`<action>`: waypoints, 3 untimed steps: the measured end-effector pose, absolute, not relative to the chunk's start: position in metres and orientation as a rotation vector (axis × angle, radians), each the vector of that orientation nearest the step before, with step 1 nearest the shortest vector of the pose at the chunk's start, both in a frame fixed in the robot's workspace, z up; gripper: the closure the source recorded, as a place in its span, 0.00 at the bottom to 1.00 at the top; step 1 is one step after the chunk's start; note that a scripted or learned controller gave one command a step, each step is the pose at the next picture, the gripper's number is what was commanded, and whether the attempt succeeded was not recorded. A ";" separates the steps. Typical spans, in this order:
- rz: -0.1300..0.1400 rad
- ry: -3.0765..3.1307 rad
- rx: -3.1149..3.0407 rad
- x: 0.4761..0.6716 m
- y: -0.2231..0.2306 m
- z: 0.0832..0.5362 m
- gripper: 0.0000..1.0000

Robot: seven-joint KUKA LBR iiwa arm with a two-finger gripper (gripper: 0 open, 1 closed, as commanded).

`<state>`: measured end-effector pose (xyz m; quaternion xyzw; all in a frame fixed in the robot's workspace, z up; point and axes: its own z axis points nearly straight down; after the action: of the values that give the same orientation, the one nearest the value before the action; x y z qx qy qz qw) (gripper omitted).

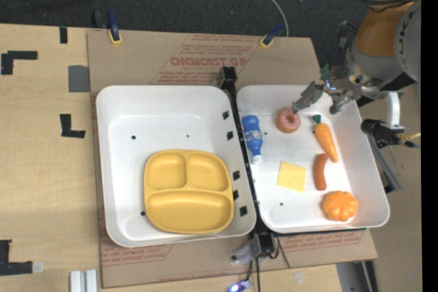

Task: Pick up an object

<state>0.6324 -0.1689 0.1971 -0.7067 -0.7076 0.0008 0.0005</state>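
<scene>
The pincer (320, 103), spread wide and holding nothing, hangs over the right bin (373, 174) between the donut (288, 121) and the carrot (326, 139), so the approach is underway and the next move calls for lowering onto one.

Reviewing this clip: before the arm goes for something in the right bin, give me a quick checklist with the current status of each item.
1. Tool open: ok, fingers spread.
2. Tool carrying nothing: ok, no item between its fingers.
3. Tool over right bin: ok, above its far edge.
4. Nearest targets free: ok, donut and carrot lie apart from each other.
5. Other items separated: ok, bottle, cheese, sausage and pumpkin lie singly.
6. Height above the donut: cannot tell.
</scene>
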 end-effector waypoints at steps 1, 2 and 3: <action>0.008 -2.219 -2.217 0.635 -0.171 0.134 0.00; 0.004 -2.225 -2.220 0.635 -0.171 0.082 0.00; 0.010 -2.221 -2.214 0.634 -0.170 0.094 1.00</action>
<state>0.6343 -0.1703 0.0940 -0.7060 -0.7082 0.0032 0.0028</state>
